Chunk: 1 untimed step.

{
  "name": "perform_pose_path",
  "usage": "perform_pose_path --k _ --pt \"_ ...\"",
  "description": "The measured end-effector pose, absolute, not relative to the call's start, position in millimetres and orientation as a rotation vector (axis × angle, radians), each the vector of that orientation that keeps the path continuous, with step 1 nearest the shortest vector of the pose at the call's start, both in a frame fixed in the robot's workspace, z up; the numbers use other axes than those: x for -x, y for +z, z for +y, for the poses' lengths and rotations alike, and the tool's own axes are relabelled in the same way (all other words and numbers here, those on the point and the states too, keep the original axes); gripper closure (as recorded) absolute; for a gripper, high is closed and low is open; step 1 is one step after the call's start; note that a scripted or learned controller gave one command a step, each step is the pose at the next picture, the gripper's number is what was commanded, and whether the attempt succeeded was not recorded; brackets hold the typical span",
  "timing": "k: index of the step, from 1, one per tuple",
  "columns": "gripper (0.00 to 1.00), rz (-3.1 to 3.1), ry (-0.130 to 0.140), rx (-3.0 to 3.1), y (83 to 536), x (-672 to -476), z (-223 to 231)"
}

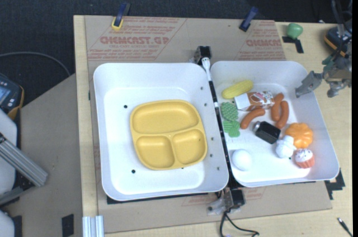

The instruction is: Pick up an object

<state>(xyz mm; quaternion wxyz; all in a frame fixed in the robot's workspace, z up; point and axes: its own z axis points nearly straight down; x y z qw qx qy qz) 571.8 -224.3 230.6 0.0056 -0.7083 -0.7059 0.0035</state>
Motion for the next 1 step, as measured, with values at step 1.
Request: perform_pose_path --k 1 --pt "0.00 -2.222 0.000 2.222 238.6 -574.6 -223.8"
